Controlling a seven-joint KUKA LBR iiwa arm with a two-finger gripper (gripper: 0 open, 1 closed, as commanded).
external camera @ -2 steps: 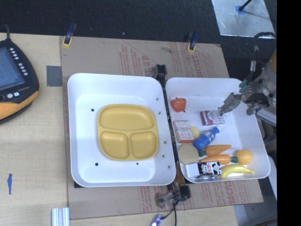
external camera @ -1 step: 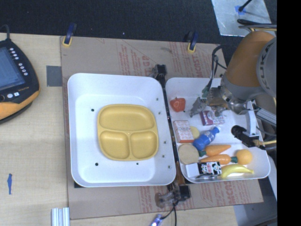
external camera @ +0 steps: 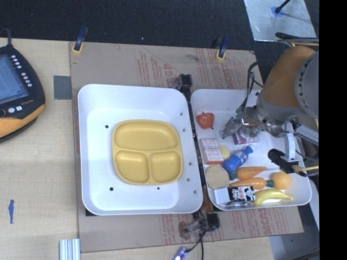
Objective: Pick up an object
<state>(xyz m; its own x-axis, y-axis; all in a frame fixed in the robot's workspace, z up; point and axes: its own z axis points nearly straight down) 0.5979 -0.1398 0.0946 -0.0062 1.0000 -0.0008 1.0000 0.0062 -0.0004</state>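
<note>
My gripper (external camera: pixel 237 128) hangs low over the back half of the right bin (external camera: pixel 214 96), under the grey arm with its orange band (external camera: pixel 282 80). Its fingers (external camera: pixel 230 128) stand a little apart over a small dark red packet (external camera: pixel 242 138); nothing shows between them. Left of it lies a red strawberry-like toy (external camera: pixel 205 120). Toward the front lie a pink-and-white box (external camera: pixel 210 149), a blue bottle (external camera: pixel 237 160), a tan round piece (external camera: pixel 217 176), a carrot (external camera: pixel 251 173), an orange ball (external camera: pixel 281 180), a black-and-white carton (external camera: pixel 242 193) and a banana (external camera: pixel 272 197).
The left bin (external camera: pixel 89 145) holds a yellow three-part plate (external camera: pixel 147 150). A teach pendant (external camera: pixel 16 93) lies on the bench at far left. A black clamp (external camera: pixel 185 82) sits at the back where the bins meet. Blue clips (external camera: pixel 79 37) pin the cardboard sheet.
</note>
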